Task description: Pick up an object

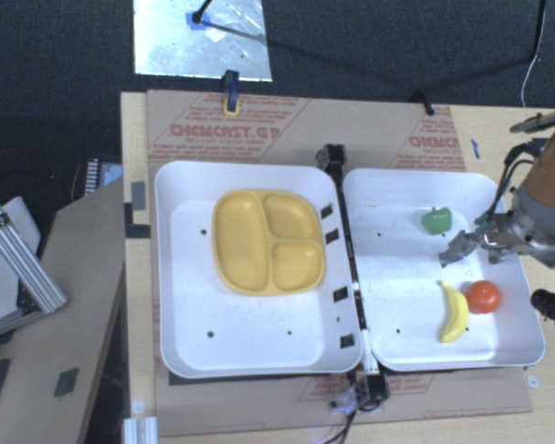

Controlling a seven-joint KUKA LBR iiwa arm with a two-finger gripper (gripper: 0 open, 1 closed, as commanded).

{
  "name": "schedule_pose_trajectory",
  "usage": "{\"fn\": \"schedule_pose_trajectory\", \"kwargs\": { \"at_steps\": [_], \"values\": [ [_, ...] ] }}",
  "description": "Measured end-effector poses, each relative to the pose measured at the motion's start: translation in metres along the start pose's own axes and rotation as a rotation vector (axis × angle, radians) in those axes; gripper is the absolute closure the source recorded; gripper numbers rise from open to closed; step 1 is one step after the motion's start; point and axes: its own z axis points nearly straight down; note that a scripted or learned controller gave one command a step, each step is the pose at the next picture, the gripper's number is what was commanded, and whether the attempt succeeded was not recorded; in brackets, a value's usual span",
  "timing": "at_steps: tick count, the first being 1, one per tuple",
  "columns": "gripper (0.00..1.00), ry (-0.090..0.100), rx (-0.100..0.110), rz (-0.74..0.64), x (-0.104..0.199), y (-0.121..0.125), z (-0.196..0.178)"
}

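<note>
Three toy foods lie in the right bin (398, 340). A green one (436, 219) rests near the far side. A red tomato-like ball (483, 296) lies toward the front, touching a yellow banana (454, 313) on its left. My gripper (457, 249) reaches in from the right over this bin. It hangs between the green item and the red ball, a little to the right of the green one and above the banana's top end. Nothing shows in its grasp.
The left bin (185, 331) holds a yellow divided plate (266, 241). A black-clipped divider (347, 266) separates the two bins. Both bins sit on cardboard (259, 128) on the bench. The arm's wrist (546, 192) stands at the right edge.
</note>
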Motion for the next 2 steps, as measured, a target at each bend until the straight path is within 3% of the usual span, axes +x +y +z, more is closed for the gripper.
{"fn": "schedule_pose_trajectory", "kwargs": {
  "at_steps": [1,2],
  "values": [
    [0.00,0.000,0.000,-0.004,0.011,0.003,0.052],
    [1.00,-0.003,-0.007,-0.001,0.009,0.005,0.038]
  ]
}}
